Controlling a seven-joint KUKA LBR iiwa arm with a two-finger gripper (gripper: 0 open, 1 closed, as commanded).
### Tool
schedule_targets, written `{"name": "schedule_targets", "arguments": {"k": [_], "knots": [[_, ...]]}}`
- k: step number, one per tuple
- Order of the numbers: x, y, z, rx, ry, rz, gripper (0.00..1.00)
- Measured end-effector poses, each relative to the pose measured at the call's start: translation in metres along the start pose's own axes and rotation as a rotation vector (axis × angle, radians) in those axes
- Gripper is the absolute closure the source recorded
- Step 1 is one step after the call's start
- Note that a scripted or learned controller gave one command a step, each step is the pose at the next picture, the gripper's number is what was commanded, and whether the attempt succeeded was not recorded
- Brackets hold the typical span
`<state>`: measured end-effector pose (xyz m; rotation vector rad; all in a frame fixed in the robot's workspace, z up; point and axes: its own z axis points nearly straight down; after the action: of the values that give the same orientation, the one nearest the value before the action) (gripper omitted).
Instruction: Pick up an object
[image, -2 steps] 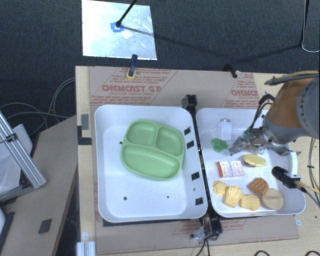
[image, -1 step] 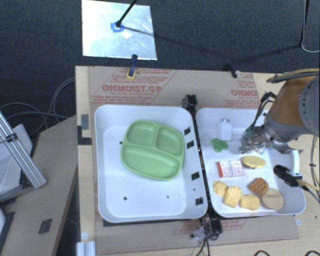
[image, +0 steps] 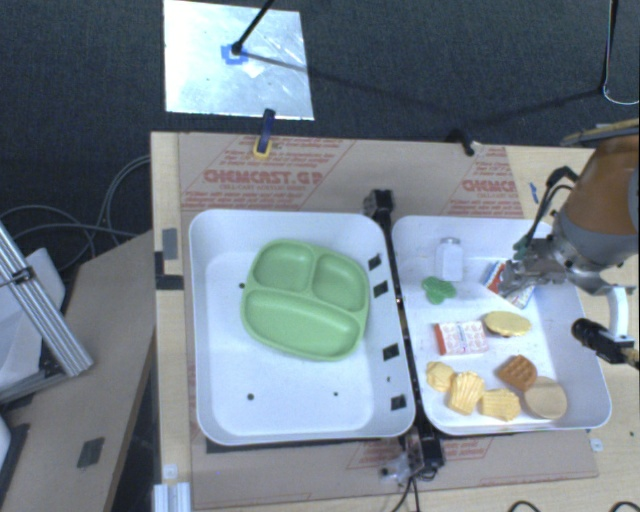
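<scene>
The right bin holds several toy food pieces. Among them are a white cup, a small green piece, a red-and-white packet and a yellow oval. A brown waffle, a tan disc and yellow crinkled chips lie near the front. My gripper is low over the bin's back right, just above the yellow oval. A small red-orange item lies at its left side. I see nothing clearly held.
The left bin holds a green divided plate. A black divider with clips runs between the bins. The arm enters over the right bin's right rim, and a black part sticks out near that rim.
</scene>
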<state>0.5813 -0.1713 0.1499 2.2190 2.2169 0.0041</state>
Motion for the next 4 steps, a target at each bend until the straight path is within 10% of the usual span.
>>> {"name": "schedule_targets", "arguments": {"k": [2,4], "knots": [[-0.003,0.011,-0.075,0.001,0.001,-0.005,1.0],[0.11,-0.014,-0.086,0.005,0.004,-0.01,1.0]]}}
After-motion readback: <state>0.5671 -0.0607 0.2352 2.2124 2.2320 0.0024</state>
